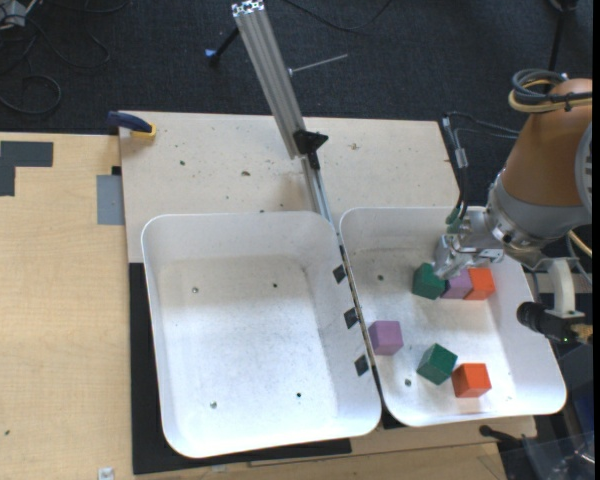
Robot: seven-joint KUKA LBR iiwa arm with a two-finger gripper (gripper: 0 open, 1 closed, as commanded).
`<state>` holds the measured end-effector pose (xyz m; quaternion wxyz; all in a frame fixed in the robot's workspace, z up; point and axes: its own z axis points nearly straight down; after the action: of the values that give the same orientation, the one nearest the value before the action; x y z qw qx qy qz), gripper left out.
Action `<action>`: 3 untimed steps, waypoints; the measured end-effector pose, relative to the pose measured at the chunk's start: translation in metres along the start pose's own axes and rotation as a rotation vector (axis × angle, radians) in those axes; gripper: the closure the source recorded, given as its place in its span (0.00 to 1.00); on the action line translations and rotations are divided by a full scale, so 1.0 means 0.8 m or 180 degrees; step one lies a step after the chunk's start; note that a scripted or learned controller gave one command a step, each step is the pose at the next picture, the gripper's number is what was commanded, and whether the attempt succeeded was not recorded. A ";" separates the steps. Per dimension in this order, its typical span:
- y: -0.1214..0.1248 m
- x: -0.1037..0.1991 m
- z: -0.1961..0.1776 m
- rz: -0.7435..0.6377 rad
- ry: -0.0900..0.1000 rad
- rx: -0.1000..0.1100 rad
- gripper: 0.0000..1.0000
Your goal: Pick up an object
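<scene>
The right bin holds several small blocks. A green block, a purple block and an orange block sit bunched together near its upper right. My gripper hangs just above this bunch, over the seam between the green and purple blocks, touching or almost touching them. No block shows between its fingers. Lower in the bin lie a purple block, a green block and an orange block.
The left bin lies beside the right one, with a divider carrying black clips between them. A slanted metal rail rises behind the bins. The arm's orange-banded wrist looms over the right bin's far right edge.
</scene>
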<state>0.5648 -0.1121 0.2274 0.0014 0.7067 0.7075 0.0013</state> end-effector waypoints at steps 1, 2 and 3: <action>0.001 -0.002 -0.055 0.0001 0.0000 0.0005 1.00; 0.002 0.053 -0.052 -0.0005 0.0006 0.0022 1.00; -0.002 0.117 -0.026 -0.0007 0.0007 0.0028 1.00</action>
<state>0.5633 -0.0184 0.2485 -0.0025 0.7059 0.7083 -0.0010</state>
